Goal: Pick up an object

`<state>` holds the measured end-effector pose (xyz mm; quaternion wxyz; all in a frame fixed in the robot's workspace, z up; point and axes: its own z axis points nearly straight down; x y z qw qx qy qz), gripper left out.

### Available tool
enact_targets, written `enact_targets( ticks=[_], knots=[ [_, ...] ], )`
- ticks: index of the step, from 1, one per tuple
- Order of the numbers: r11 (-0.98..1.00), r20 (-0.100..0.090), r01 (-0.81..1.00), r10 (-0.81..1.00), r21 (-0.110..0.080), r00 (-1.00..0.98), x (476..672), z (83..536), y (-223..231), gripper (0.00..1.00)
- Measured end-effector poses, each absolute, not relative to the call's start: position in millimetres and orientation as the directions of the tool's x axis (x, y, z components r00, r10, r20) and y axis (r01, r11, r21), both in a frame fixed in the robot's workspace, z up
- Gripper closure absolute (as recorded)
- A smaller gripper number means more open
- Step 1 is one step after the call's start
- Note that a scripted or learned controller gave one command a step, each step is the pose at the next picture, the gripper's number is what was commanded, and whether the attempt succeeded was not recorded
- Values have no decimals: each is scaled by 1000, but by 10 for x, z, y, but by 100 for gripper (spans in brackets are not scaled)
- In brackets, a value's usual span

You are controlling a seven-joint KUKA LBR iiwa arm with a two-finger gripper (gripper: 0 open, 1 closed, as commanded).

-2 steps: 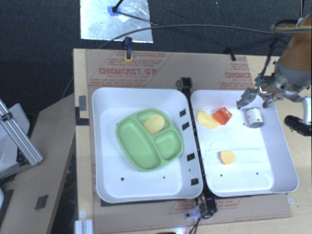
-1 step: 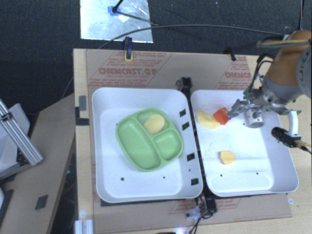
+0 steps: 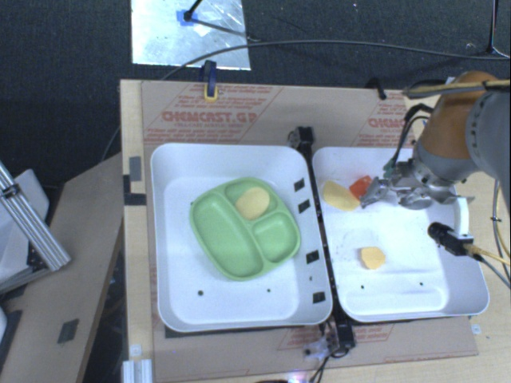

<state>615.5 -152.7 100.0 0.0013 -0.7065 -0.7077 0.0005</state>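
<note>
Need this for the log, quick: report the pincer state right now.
Pincer: open or closed cannot be told; it sits low in the right bin, beside the orange-red piece and the yellow piece. No hold visible.

Bright even overhead light, soft shadows, slight blur (foil glare)
</note>
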Motion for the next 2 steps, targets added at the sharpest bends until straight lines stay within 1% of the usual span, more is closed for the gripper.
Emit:
enact_targets(
  ticks=[1,2],
  knots=[
    [0,-1,1000,1000,4,0,6170,1136,-1536,100],
    [0,-2,1000,1000,7,0,6236,1642,-1622,100]
  ],
)
